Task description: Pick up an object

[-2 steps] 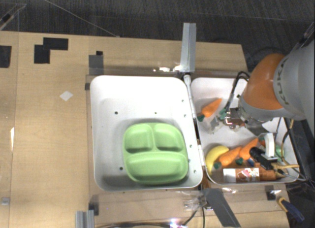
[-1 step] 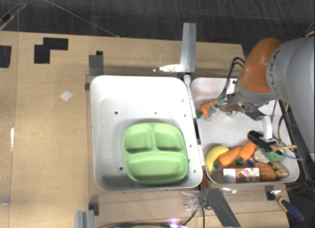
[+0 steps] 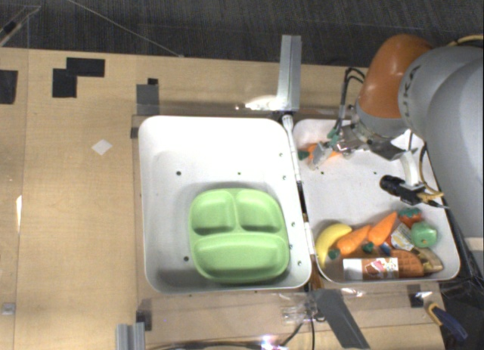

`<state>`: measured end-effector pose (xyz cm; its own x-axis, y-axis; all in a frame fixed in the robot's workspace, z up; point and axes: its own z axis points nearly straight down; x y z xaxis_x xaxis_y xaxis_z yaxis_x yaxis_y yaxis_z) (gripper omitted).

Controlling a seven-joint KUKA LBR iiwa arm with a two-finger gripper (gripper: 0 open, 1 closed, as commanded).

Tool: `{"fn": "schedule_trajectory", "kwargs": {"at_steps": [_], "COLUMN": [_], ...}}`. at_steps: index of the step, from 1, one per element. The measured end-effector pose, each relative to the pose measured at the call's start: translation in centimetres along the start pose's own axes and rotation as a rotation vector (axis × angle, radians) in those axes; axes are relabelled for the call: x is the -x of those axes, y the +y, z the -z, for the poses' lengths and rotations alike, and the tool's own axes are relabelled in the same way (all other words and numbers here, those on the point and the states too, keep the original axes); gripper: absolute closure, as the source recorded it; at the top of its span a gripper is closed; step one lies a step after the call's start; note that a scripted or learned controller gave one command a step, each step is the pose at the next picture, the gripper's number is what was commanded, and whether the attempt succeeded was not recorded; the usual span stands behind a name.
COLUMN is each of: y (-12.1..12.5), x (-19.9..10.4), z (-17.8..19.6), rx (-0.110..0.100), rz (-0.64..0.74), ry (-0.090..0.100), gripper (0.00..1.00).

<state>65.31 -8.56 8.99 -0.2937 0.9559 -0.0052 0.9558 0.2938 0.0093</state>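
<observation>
My gripper [image 3: 333, 147] hangs low over the far left corner of the right bin [image 3: 355, 184]. It is right beside a small orange and green toy [image 3: 311, 150], which lies against the bin's left wall. The view is too coarse to tell whether the toy is touched. At the bin's near end is a pile of toy food: a yellow banana [image 3: 330, 239], an orange carrot [image 3: 355, 241], a second carrot [image 3: 384, 226], a brown bottle with a white label [image 3: 382, 267] and a green round fruit [image 3: 423, 233].
A green divided plate [image 3: 238, 233] lies in the left bin [image 3: 162, 190], toward its near side. The grey arm with its orange band [image 3: 389, 76] reaches in over the right bin's far right corner. A metal post [image 3: 290, 76] stands behind the wall between the bins.
</observation>
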Motion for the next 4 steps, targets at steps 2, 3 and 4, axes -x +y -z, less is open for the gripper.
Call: {"fn": "schedule_trajectory", "kwargs": {"at_steps": [2,3,4], "y": [-0.4,3.1,1.5], "x": [-0.1,-3.8,1.3], "z": [0.0,9.8,-0.1], "rx": [0.000,-0.002,-0.001], "rz": [-0.251,-0.302,-0.225], "ry": [0.000,0.002,0.001], "gripper": [0.00,0.00,0.00]}}
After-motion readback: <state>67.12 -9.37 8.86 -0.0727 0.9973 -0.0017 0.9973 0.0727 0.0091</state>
